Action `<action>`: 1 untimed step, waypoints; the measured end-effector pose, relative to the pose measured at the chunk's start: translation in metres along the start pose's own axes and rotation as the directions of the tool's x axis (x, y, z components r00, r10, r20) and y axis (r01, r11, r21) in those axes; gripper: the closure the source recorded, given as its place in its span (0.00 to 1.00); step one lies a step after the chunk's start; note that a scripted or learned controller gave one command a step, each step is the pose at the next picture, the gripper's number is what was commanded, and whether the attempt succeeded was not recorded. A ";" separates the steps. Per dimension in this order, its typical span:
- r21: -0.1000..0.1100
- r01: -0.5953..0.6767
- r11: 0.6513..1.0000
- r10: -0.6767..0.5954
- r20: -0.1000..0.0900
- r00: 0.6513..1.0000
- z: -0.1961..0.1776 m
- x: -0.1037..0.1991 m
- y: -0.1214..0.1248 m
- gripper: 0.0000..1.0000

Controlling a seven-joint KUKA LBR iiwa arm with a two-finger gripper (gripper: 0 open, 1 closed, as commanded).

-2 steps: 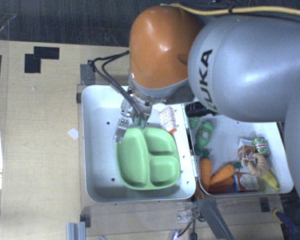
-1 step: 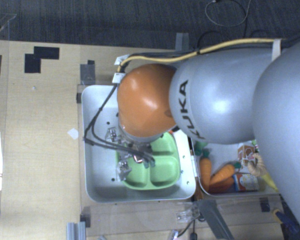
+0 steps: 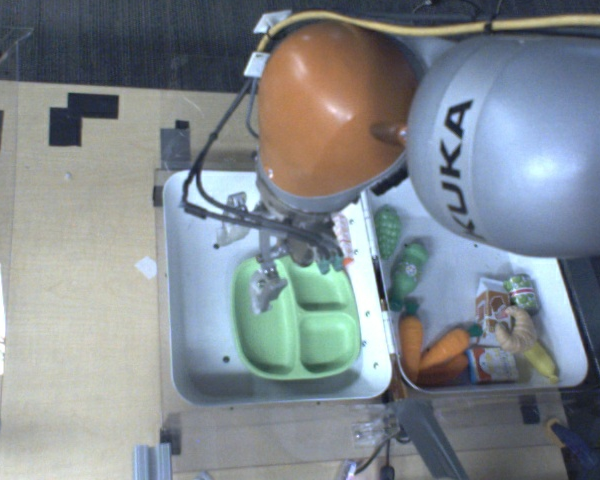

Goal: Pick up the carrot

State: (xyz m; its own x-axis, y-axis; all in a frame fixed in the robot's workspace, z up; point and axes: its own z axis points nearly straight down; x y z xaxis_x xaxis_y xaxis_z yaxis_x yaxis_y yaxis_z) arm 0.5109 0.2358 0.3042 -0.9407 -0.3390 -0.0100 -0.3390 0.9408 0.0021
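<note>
Over the left bin hangs the hand [image 3: 272, 286], grip unclear, the carrot [image 3: 446, 347] well apart.

the arm [image 3: 400, 128] hides both bins' far parts.

Carrot [image 3: 445, 348] hemmed by bin wall [image 3: 393, 358], corn [image 3: 388, 230], packets [image 3: 492, 313]; open from above.

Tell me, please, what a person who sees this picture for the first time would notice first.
The big grey KUKA arm with its orange band catches the eye first, covering the top of the view above both bins. Below it, a green divided tray lies in the left bin, with the gripper hanging over the tray's left part. In the right bin, orange carrots lie near the front edge among other toy foods.
</note>
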 end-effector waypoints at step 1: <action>-0.003 0.474 0.881 -0.474 -0.004 0.881 0.104 -0.007 -0.003 0.00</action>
State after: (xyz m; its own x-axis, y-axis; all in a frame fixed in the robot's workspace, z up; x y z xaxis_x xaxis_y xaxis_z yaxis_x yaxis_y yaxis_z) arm 0.5196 0.2361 0.1999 -0.6676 -0.7445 -0.0063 -0.7445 0.6677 0.0003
